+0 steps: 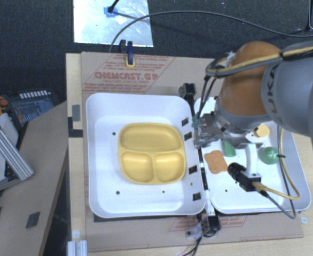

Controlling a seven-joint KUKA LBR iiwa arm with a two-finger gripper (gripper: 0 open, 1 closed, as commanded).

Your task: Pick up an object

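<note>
My gripper (203, 136) hangs low over the left edge of the right bin (284, 199), close to the divide between the two bins. Just below it in that bin lies a flat orange-tan piece (216, 162). A small green thing (229, 149) rests right of the gripper, partly under the arm. Further right lie a green rounded thing (267, 154) and a small yellow thing (261, 130). The grey arm with its orange band (247, 84) hides the back of the right bin. Nothing shows held in the gripper.
The left bin (100, 143) holds a yellow tray (150, 152) with three compartments, lying at its middle. Cardboard (127, 74) lies under both bins. A raised ridge with black clips (195, 169) separates the bins.
</note>
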